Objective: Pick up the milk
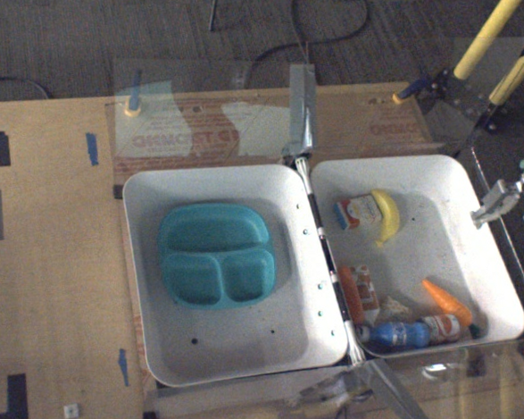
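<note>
The milk carton point(359, 212) lies in the right bin point(480, 260), upper left, touching a banana point(387, 216). The end effector point(499, 201) hovers at the bin's right rim, well apart; whether it is parted cannot be told. A clean approach would descend on the carton's banana-free side.

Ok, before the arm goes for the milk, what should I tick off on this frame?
1. Milk in plain view in the right bin: ok.
2. Milk free of its neighbours: not ok, the banana lies against it.
3. Gripper above the milk: not ok, it is at the bin's right rim.
4. Bin floor between gripper and milk bare: ok.
5. Gripper ready to grasp: cannot tell.
</note>
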### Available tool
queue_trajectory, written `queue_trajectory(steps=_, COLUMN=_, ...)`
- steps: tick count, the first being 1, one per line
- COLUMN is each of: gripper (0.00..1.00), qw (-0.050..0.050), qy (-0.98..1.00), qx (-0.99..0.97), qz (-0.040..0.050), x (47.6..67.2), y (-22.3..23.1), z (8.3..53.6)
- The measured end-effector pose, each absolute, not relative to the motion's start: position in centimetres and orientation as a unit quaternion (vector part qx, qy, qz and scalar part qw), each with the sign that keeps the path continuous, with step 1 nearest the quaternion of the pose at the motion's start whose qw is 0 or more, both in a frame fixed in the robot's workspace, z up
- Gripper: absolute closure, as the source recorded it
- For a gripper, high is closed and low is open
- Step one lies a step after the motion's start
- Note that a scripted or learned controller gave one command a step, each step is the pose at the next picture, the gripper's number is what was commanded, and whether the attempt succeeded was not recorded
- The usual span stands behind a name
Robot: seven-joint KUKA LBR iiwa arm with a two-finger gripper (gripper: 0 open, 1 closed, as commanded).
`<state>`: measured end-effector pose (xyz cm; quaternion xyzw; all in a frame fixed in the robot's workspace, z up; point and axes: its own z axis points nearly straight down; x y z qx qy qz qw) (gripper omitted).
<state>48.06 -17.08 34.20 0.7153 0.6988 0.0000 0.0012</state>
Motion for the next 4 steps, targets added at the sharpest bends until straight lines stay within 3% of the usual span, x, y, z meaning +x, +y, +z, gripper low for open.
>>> queue_trajectory(steps=1, gripper=0.00, qw=0.000, qy=0.767, qx=0.642, qz=0.0002, x=48.0, y=-15.7, z=17.0)
queue_trajectory(steps=2, gripper=1.00, qw=0.002, qy=0.765, qx=0.644, qz=0.0008, x=48.0, y=-15.9, z=18.0)
queue_trajectory(steps=3, gripper=1.00, qw=0.002, qy=0.782, qx=0.623, qz=0.0000, x=49.0, y=-21.5, z=43.6)
queue_trajectory(steps=4, gripper=1.00, qw=0.001, qy=0.804, qx=0.594, qz=0.0002, x=48.0, y=-18.2, z=32.6)
